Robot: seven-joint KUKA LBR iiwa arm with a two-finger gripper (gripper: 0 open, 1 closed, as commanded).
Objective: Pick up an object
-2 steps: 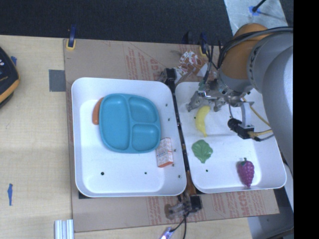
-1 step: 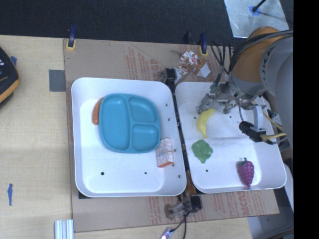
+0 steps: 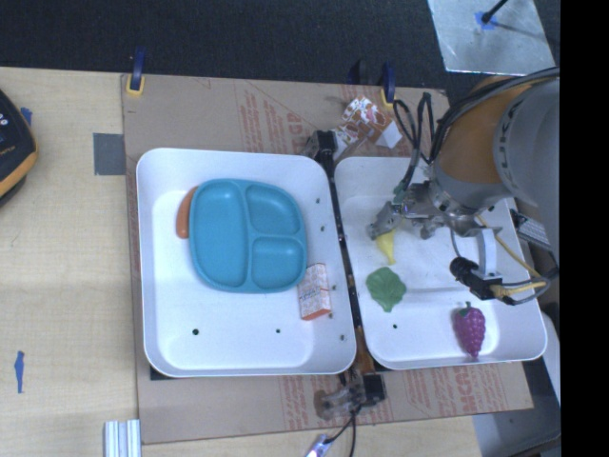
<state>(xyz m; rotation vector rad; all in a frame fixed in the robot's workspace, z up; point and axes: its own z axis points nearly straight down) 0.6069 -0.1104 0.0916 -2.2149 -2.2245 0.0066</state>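
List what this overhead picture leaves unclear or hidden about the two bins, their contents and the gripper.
- Gripper: too small and cluttered with cables to tell whether it touches the yellow item.
- Orange object: mostly hidden beneath the blue divided plate; its shape is unknowable.
- Small packet: print too blurred to read.
- Right bin: far corner covered by the arm.

Two shallow white plastic bins sit side by side on a brown cardboard sheet: the left bin [image 3: 162,341] holds a blue three-compartment plate [image 3: 247,234], an orange object [image 3: 182,215] tucked under the plate's left edge, and a small printed packet [image 3: 315,291] just beside its lower right. In the right bin [image 3: 419,353], the grey arm's two-finger gripper [image 3: 388,219] is low over a small yellow object [image 3: 384,247]. A green leafy toy [image 3: 385,288] lies just below the yellow object, and a purple grape bunch [image 3: 468,329] lies near the bin's lower right corner.
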